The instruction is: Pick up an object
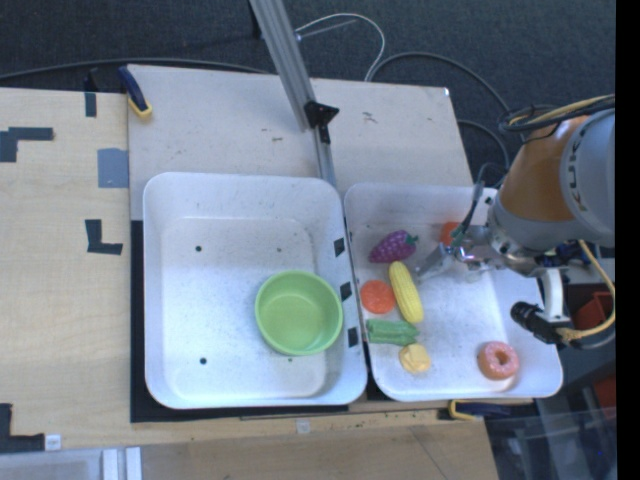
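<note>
White plastic bins sit side by side on the bench (400, 128); we log the contents from the one overhead view. We see the left bin (180, 208) holding a green bowl (298, 312) near its front right corner, upright, mouth up. We count several toy foods in the right bin (520, 378): purple grapes (393, 245) toward the back left, an orange round piece (377, 296) just below them, a yellow corn cob (405, 291) lying just beside that piece on its right and seeming to touch it, a green pod (392, 332) lying flat in front of both, a small yellow lump (415, 358) just in front of the pod, and a pink donut (497, 360) near the front right corner, well apart from the others. We note a red-orange item (450, 232) near the back of this bin, partly hidden by the arm, so we cannot name it. We see the arm (555, 183) reaching in from the right, its gripper (440, 259) low over the right bin, between the grapes and the red-orange item and just up-right of the corn. We cannot tell the state of the claw; nothing is seen clamped in it. A metal pole (285, 48) slants across the back of the bench.
</note>
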Robot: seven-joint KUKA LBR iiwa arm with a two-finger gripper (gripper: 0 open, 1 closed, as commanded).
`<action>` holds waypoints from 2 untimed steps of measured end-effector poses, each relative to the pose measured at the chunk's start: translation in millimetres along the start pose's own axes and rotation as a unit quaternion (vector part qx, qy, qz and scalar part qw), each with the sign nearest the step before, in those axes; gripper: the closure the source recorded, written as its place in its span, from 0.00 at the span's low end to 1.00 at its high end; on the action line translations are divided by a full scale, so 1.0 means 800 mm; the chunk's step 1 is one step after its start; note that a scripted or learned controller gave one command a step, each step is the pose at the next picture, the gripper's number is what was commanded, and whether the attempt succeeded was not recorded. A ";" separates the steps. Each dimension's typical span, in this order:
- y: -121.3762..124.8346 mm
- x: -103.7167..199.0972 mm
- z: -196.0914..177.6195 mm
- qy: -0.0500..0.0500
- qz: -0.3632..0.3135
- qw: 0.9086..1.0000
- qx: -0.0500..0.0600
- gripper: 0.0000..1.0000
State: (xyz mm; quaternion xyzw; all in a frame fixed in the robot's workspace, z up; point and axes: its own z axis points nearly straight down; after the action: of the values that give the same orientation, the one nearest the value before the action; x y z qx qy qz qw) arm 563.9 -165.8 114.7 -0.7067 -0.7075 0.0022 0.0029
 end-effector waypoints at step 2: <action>0.000 -0.002 -0.070 -0.001 0.000 1.000 -0.005 1.00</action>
State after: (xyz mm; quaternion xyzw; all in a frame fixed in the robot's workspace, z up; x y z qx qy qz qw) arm 564.1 -167.1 170.3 -0.7067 -0.7075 -0.0007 -0.0012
